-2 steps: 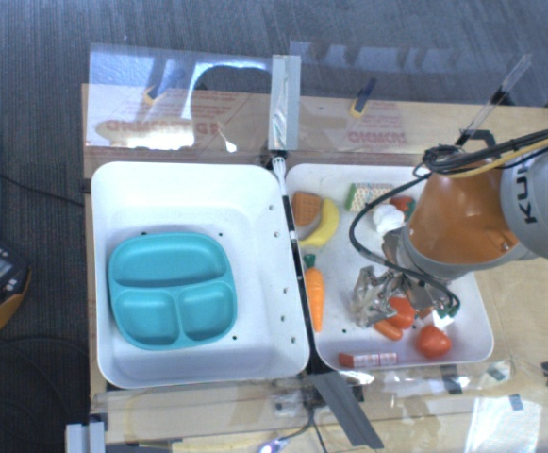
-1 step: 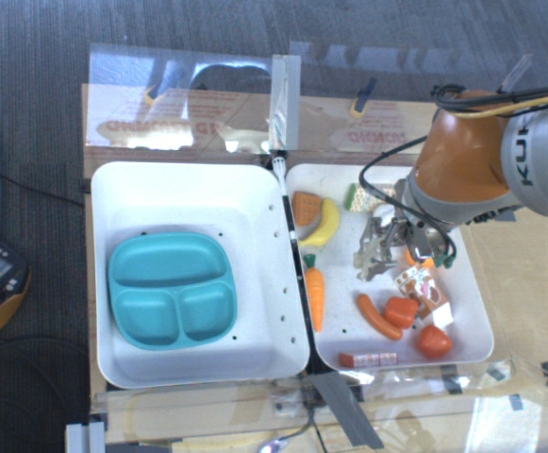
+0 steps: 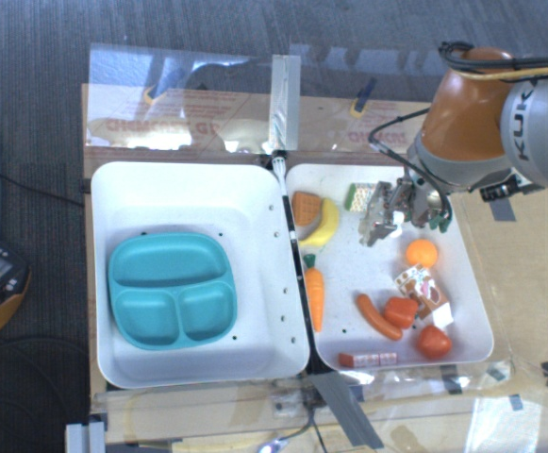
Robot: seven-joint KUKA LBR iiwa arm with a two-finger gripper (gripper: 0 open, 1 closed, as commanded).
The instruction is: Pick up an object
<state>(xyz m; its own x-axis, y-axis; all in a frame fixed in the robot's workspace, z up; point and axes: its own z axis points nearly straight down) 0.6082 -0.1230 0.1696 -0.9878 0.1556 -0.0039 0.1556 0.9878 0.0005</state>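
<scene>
The right bin (image 3: pixel 476 347) holds a banana (image 3: pixel 323 226), carrot (image 3: pixel 315 298), orange (image 3: pixel 422 253), tomato (image 3: pixel 433 342) and sausage (image 3: pixel 376 317); a teal tray (image 3: pixel 172 289) sits left. The gripper (image 3: pixel 379 223) hangs over bare floor near the orange, fingers apart, gripping nothing.

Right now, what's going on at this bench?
A robot arm reaches in over the right bin, its gripper low above the toy food. Around it lie a banana, a carrot, an orange and a tomato. The left bin holds a teal divided plate.
</scene>
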